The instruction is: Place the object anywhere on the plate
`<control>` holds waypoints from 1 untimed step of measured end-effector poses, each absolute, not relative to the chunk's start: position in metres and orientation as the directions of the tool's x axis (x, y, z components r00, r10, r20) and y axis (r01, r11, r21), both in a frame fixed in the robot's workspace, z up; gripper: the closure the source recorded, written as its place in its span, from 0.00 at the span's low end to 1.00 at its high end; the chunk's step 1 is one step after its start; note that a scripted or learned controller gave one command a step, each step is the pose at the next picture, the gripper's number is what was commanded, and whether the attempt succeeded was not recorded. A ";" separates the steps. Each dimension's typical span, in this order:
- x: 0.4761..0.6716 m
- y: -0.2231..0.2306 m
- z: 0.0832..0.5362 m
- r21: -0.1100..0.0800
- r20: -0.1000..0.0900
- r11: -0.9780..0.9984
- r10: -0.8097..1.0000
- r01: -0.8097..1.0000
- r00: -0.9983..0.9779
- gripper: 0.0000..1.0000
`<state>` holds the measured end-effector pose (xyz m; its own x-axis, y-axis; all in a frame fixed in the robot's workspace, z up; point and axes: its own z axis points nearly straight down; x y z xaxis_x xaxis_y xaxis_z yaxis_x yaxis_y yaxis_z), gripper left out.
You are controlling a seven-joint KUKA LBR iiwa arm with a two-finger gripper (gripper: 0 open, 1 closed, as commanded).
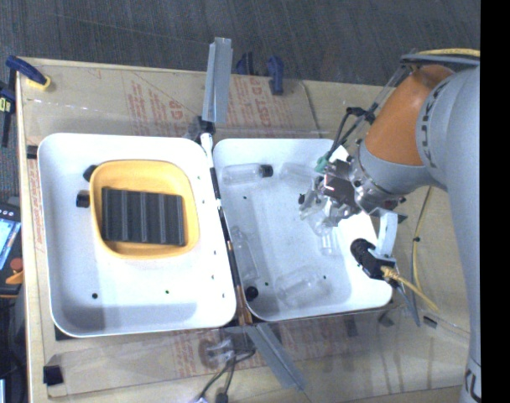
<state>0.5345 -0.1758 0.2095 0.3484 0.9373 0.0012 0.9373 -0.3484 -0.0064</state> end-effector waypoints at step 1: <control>0.528 -0.117 0.208 -0.007 0.001 -0.109 0.994 0.994 0.109 1.00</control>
